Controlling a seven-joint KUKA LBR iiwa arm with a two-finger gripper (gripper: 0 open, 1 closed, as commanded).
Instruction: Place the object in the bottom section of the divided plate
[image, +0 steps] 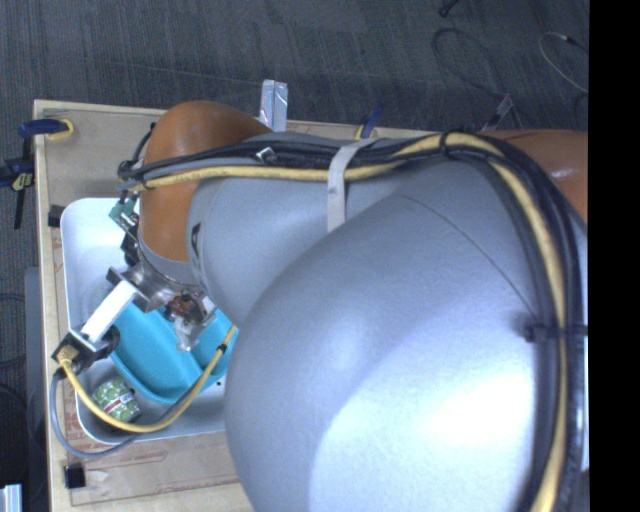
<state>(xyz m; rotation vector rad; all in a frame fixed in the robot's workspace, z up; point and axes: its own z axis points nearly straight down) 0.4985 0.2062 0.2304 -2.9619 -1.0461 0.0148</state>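
I see the grey arm filling most of the near right side, its yellow and black cables strapped along its top. At the near left corner of the table lies the white bin. In the bin's near end sits a small green patterned object, just beside a blue divided plate that looks tilted. The claw hangs over the plate's upper edge; I cannot tell whether its fingers are spread or pressed together. Farther back, the orange band rises above the wrist toward the far edge of the table.
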